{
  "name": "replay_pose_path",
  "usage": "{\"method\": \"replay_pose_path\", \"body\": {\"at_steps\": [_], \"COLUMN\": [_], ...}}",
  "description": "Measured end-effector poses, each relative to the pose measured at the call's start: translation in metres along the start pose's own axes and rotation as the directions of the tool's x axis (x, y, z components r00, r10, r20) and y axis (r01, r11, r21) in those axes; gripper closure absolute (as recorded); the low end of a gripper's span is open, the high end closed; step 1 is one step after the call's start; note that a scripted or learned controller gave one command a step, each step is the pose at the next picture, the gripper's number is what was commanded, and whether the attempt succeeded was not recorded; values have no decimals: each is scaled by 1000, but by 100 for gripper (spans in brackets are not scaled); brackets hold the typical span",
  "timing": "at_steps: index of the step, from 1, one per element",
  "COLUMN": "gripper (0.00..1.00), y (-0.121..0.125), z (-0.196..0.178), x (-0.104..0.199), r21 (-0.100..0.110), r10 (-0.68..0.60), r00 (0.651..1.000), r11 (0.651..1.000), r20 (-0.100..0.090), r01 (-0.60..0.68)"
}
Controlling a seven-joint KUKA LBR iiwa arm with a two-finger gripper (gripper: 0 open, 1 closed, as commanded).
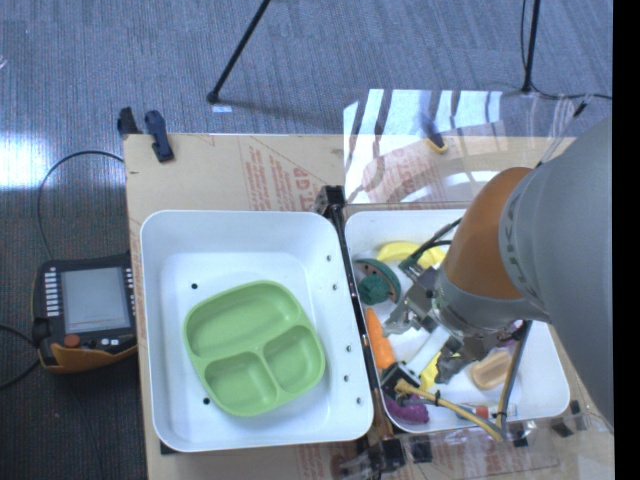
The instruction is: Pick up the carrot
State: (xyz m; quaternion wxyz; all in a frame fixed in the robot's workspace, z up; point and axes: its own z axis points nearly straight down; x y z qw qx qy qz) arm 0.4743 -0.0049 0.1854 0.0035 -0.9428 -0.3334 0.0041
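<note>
The carrot is a small orange stick lying along the left wall of the right bin, pointing towards the front. My gripper hangs low over the middle of that bin, just right of the carrot and slightly behind it. The grey wrist and orange band hide much of the bin's right half. Nothing shows as lifted off the bin floor.
Around the carrot lie a dark green round piece, yellow items, a purple piece and a tan piece. The left bin holds a green divided plate. A teach pendant sits off the bench at left.
</note>
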Motion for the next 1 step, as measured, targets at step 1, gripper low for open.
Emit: {"method": "replay_pose_path", "body": {"at_steps": [1], "gripper": [0], "y": [-5], "z": [0], "x": [4], "r21": [0], "r10": [-476], "r00": [879], "r11": [879], "r20": [1], "r01": [476]}}
